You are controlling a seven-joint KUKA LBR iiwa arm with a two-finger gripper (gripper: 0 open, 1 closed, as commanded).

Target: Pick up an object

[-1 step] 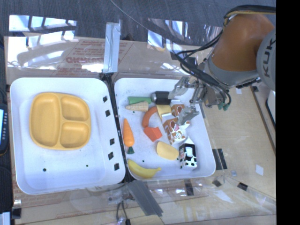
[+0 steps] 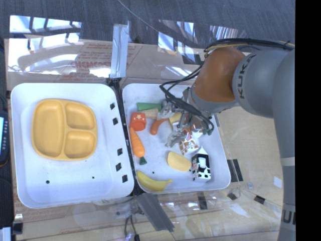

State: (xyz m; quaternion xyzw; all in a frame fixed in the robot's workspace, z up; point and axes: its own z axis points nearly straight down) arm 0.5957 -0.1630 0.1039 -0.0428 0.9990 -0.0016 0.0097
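Your grey arm with the orange band (image 2: 220, 79) is reaching in from the right and its two-finger gripper (image 2: 183, 130) is down low in the right-hand white bin (image 2: 220, 172), because that is where every loose piece lies. I cannot tell how wide the claw stands or whether it has hold of anything; it is buried in clutter and cables.

Look at what sits under it: a small white carton with red print (image 2: 189, 145) just below the claw, a pale yellow rounded wedge (image 2: 178, 161) beside that, and a black-and-white cow-patterned carton (image 2: 201, 167) near the bin's right corner. Any of these could be your target; I judge the red-print carton the likeliest, being closest.

Further left, well apart from the claw, you have an orange plastic carrot (image 2: 137, 144), a red toy block (image 2: 138, 121), a green stick (image 2: 149, 106) and a yellow toy banana (image 2: 153, 182) against the front wall.

The left white bin (image 2: 20, 185) carries a yellow divided plate (image 2: 64, 129), out of play.
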